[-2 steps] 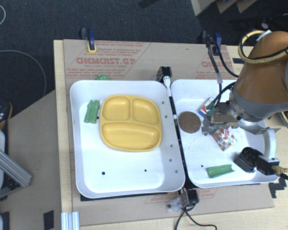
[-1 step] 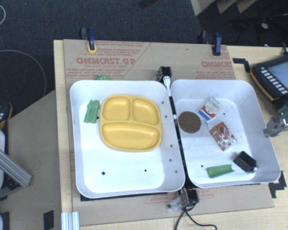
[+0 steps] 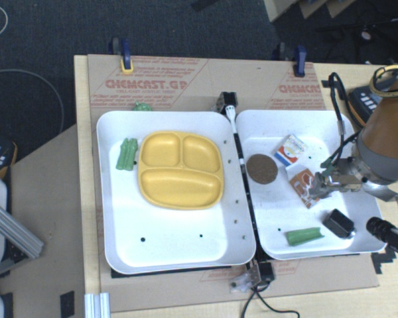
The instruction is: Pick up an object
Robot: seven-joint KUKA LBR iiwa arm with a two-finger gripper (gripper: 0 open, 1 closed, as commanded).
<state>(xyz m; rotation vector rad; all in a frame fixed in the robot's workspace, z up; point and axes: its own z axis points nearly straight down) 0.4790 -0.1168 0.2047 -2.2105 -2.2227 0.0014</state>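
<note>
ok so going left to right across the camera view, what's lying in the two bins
green pea pod → yellow divided plate → brown round disc → red, white and blue packet → green wedge → black block

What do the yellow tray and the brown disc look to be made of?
Yellow tray: probably moulded plastic; its even colour, soft sheen and rounded compartment walls suggest that. Brown disc: matte and flat with no glare, possibly cork, wood or rubber; the view is too coarse to settle it.
</note>
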